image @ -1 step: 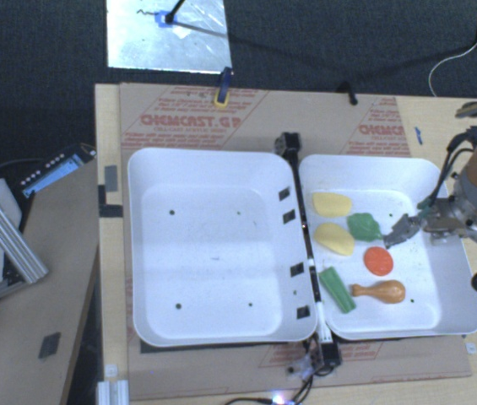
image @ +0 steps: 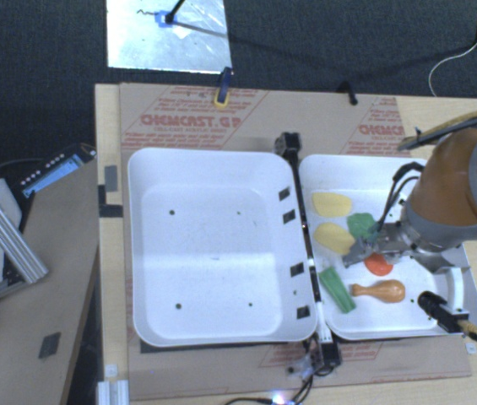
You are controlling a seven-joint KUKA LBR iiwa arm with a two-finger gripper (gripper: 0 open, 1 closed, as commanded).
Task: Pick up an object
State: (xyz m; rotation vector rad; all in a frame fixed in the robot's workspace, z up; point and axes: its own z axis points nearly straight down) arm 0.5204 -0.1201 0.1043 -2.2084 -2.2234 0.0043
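Red object (image: 378,266) just below claw (image: 363,247)

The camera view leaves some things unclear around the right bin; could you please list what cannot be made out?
- Claw: small and blurred under the arm's wrist; its tips blend with the toys, so a grasp cannot be judged.
- Red object: partly covered by the claw; shape unclear.
- Dark green piece: lower edge hidden by the claw.
- Right bin: far-right wall covered by the arm.
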